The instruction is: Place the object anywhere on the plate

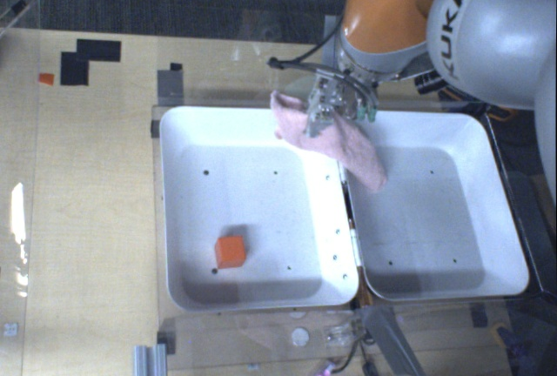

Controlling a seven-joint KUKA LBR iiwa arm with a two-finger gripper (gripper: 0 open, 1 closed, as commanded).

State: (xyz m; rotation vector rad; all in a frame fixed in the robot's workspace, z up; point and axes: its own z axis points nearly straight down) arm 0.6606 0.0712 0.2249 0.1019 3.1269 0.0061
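Two shallow white bins side by side on a pale wooden bench (pixel 87 218): left bin (pixel 187 191), right bin (pixel 470 191). Black angular marks (pixel 87 59) near the bench's far left corner, a small orange square (pixel 45 79) just beside them.

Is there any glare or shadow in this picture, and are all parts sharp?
Camera view: glare streaks on the left of the bench; soft shadows along the near walls of the left bin and right bin; the gripper and pink cloth look slightly blurred; the orange block is fairly sharp.
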